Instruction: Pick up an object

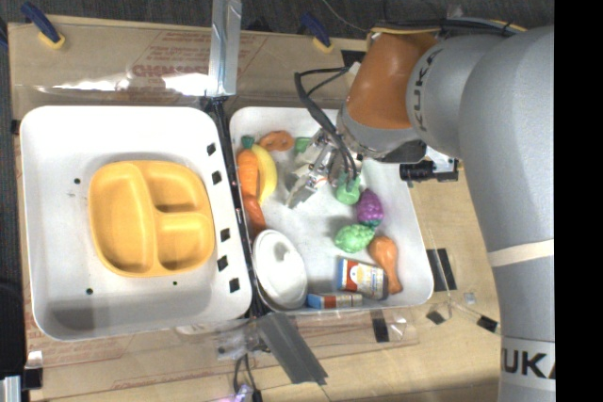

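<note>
Your gripper [316, 172] sits low in the right bin [415, 231], fingers spread and holding nothing. The banana [265, 170] lies just to its left beside the carrot [248, 174]; a green toy [348, 193] lies just to its right.

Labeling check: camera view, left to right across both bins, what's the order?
Yellow tray → carrot → banana → claw → purple grapes. The rest overlap too much to order.

Two white bins [38, 202], one yellow tray [151, 214].
</note>
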Available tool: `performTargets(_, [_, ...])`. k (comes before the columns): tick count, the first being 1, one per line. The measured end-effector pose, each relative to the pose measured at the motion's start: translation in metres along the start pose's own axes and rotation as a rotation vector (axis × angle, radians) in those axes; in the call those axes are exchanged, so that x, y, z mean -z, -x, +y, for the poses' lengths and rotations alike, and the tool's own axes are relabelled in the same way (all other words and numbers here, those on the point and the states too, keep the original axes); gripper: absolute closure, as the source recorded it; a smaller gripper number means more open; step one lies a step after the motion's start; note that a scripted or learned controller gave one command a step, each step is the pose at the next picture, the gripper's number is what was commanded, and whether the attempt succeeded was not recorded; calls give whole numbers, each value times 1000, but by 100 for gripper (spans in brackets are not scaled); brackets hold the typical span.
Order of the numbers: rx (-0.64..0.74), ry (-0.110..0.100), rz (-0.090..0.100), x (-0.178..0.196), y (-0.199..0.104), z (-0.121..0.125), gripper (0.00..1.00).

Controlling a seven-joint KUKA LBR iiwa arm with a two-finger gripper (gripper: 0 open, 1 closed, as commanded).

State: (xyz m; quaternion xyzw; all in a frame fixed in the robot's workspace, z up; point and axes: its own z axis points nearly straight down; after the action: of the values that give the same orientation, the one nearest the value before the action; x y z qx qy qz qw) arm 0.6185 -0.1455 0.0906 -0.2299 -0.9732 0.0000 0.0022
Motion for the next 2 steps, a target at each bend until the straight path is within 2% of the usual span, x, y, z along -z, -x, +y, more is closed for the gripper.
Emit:
performTargets(1, [9,1,-3,12,1,3,100])
performTargets(2, [-237,3,-7,102,-44,50,100])
